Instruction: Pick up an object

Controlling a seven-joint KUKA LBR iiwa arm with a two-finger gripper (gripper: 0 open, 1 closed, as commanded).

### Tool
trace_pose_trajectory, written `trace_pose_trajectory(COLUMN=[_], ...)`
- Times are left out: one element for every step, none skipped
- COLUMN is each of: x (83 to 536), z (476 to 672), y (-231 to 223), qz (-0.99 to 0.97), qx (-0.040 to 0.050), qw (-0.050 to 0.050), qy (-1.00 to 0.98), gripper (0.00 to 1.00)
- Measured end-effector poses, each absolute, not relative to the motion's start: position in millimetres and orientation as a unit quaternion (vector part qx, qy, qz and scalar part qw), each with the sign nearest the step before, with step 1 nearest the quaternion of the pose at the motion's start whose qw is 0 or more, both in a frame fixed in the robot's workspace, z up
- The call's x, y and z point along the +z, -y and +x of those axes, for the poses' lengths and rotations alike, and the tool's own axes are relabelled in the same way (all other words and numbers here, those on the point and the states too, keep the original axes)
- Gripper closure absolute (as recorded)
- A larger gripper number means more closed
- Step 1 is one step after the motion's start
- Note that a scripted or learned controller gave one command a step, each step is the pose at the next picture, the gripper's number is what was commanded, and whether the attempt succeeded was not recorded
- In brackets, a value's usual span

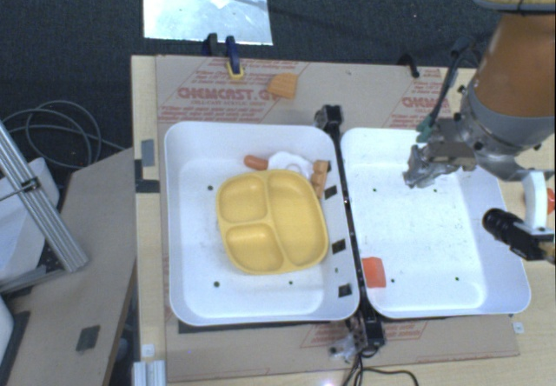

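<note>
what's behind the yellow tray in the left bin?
Behind the yellow divided tray, toward the far wall of the left bin: a small orange piece, a white object partly covered by the tray, and a tan piece. Anything beneath the tray is hidden.

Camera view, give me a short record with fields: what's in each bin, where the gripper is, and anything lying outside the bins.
left bin: yellow divided tray, small orange piece, white item, tan piece near the right wall
right bin: orange block near the front left corner
gripper: above the rear part of the right bin, nothing visibly held
jaws: state too unclear to tell
outside the bins: tan block on the board behind the left bin
</note>
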State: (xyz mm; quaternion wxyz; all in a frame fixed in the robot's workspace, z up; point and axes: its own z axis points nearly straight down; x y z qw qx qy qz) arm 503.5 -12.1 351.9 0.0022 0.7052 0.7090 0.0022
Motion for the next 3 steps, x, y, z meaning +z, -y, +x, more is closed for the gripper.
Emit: trace_pose_trajectory(x=[351.4, 429.0, 436.1], z=[503.4, 486.7, 487.9], y=[12.0, 43.1, 41.2], qz=[0.705, 0.708, 0.705], qx=[0.0019, 0.0037, 0.0026], qw=[0.002, 0.004, 0.004], qy=[-0.709, -0.707, -0.709], gripper=[0.00, 0.00, 1.00])
